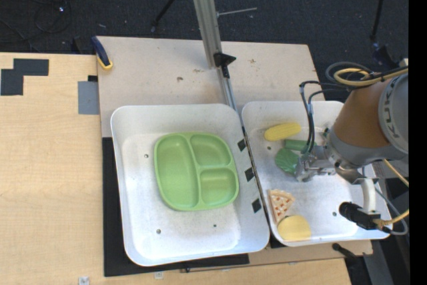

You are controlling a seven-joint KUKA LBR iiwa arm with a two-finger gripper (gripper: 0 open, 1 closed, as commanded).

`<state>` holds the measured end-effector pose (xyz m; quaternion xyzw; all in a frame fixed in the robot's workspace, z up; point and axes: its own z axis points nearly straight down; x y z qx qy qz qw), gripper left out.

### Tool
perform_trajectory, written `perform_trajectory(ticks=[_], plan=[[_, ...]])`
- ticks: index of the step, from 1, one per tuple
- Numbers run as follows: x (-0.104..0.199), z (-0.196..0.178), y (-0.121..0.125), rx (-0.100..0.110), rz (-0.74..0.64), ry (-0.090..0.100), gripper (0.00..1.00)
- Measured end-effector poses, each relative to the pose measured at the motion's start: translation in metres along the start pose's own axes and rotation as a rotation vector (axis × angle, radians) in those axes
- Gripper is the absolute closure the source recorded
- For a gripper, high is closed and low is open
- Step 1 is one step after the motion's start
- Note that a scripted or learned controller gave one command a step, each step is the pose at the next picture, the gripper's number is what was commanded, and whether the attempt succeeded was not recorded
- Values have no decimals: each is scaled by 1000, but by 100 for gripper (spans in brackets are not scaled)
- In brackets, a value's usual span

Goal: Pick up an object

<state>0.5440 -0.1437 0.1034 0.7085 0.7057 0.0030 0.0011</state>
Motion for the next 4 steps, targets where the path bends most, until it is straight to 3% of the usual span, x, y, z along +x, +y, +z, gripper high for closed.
perform_trajectory(ticks=[1,2,3,4], plan=[[-9,-52,-7,5,1,-3,100],[-14,-102,3,3,-5,-4,100],[-14,-121,4,5,-5,-3,100],[43,-129,13,6,-10,-1,100]])
